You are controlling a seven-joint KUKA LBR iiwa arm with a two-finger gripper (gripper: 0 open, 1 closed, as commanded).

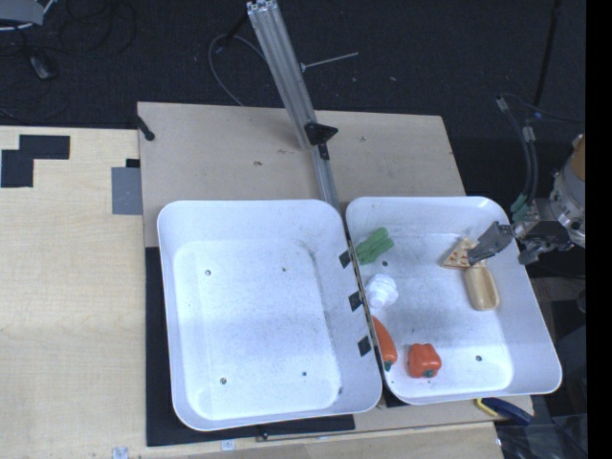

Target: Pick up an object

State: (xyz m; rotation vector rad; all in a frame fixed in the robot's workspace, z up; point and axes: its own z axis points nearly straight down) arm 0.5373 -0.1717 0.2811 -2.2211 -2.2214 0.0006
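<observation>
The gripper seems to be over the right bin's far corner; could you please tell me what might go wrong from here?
1. The gripper sits close to the right bin's rim, so a descent might clip the wall.
2. The tan wedge and the tan oblong piece touch or nearly touch, so a grasp might nudge one while aiming for the other.
3. The green piece, white piece and orange piece hug the divider side, probably leaving little finger room.

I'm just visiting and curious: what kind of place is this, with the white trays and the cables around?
Probably a robotics lab test bench. A gripper reaches over the right bin, which holds small toy-like items such as a green piece; cables trail across the dark floor.
</observation>
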